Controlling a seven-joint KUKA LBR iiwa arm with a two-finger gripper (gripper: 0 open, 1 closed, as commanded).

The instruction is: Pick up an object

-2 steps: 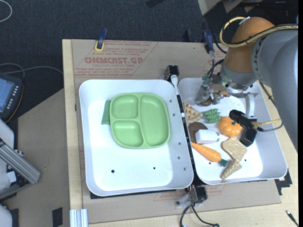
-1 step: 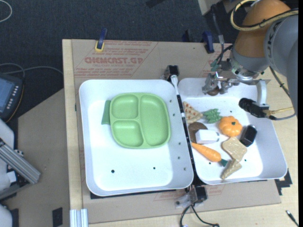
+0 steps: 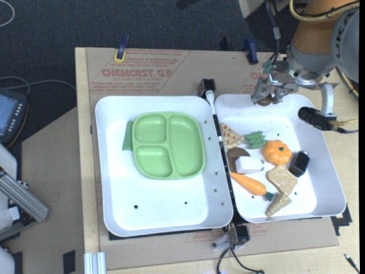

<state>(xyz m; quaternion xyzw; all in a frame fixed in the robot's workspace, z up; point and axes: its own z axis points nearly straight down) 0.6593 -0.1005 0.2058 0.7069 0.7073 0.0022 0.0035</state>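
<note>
The end effector [image 3: 267,96] hangs over the far rim of the right bin [image 3: 325,170], well beyond the orange pumpkin [image 3: 276,152], which serves here as the landmark. A small brownish shape sits at its tip, possibly a held item, though the view is too coarse to confirm it. Whether it is spread or pressed together cannot be told.

The candidate objects lie clustered around the pumpkin: a green leafy piece [image 3: 255,138] just on its far left, a white block [image 3: 249,164] on a brown disc [image 3: 236,153] to its left, a carrot [image 3: 249,183] on the near left, a black block [image 3: 299,163] just to its right, and a cracker slab [image 3: 282,180] just on its near side.

Judgement: the task stands either at approach or at a lift of uncertain success. A fresh descent calls for a target standing apart from its neighbours.

The left bin [image 3: 114,204] carries a green divided plate [image 3: 169,144], well to the left of the pumpkin. Both bins rest on a table [image 3: 88,79] covered in brown paper, over dark carpet [image 3: 85,10].
</note>
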